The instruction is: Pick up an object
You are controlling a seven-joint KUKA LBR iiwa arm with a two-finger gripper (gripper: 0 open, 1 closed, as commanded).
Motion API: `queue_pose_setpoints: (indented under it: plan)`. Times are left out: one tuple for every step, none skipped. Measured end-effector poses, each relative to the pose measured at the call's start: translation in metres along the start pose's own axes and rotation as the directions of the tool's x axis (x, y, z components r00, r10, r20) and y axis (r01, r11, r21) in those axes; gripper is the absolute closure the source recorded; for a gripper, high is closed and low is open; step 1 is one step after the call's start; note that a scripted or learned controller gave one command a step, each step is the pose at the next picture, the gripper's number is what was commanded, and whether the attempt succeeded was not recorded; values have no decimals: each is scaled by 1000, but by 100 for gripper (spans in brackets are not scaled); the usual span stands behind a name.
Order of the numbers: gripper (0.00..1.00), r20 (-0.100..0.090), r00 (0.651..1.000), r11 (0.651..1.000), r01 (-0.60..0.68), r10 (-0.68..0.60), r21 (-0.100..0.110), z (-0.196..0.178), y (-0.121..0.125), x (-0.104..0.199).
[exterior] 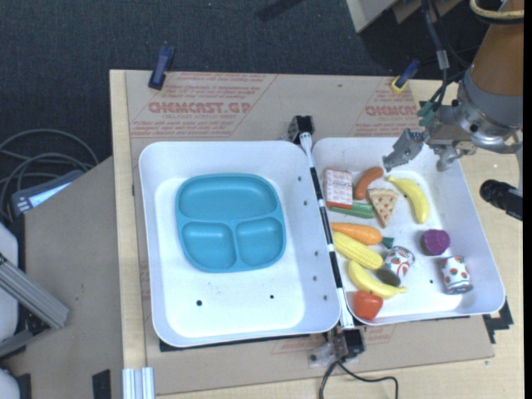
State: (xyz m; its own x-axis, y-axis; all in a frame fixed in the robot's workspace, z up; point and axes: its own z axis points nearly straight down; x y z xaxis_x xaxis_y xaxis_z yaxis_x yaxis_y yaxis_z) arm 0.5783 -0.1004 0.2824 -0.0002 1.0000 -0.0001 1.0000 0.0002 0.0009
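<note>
Counting from the blue tray (230, 221) in the left bin (158, 248): right bin (482, 248) holds two bananas (413, 198), two cans (454, 273); gripper (422, 152) jaws apart, we note.

Bright, even overhead light falls on the two-finger metal gripper (424, 152) and washes the shallow white plastic bin (478, 223) below it nearly featureless. Left of the gripper, the turquoise divided plastic tray (230, 221) carries soft sheen. Shadows are faint. Focus is slightly soft, edges mildly grainy.

Probably a robotics lab: left of the gripper (420, 152), two white bins (158, 223) on a clamped cardboard-covered bench (208, 98), loose cables (41, 152) over dark carpet (83, 23).
</note>
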Motion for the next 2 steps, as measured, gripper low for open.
queue_pose_setpoints:
  plan:
    - [0,0,1000,1000,0,0,2,99,74,11]
    - [0,1,1000,1000,-1,1,-8,192,67,-15]
